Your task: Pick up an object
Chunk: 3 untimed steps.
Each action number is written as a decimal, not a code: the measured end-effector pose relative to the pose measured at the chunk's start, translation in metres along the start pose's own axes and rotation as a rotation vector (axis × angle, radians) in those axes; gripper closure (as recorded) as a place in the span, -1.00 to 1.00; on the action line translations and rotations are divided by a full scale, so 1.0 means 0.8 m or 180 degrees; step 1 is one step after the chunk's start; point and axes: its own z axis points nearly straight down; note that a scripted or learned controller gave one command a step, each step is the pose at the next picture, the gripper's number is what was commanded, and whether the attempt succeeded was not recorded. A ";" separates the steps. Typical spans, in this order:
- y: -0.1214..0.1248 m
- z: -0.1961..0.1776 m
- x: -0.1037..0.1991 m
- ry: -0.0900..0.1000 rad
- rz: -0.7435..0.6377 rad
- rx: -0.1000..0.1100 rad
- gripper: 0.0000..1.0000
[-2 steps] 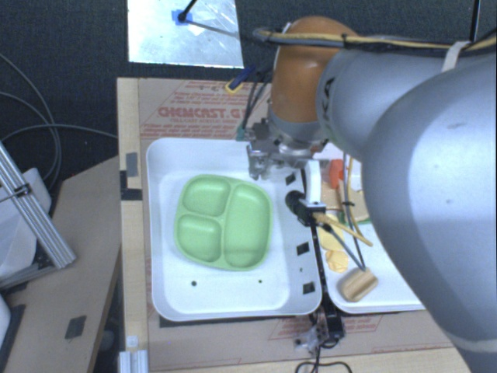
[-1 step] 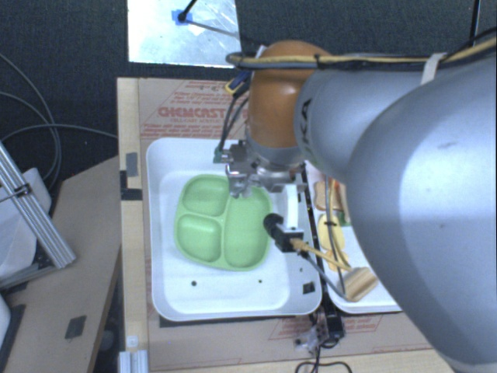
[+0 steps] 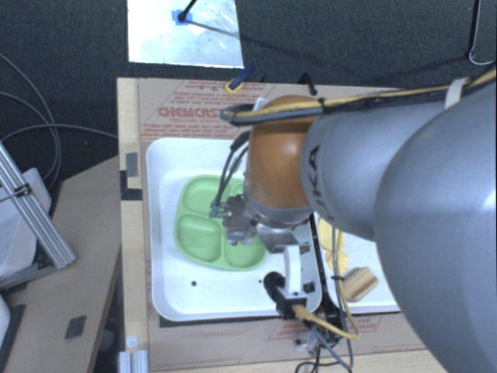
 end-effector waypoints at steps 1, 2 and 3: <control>0.111 0.002 -0.066 -0.0007 0.0032 -0.0042 1.00; 0.001 -0.021 -0.051 -0.0001 0.0008 -0.0006 1.00; -0.002 -0.117 -0.130 -0.0003 0.0035 -0.0049 1.00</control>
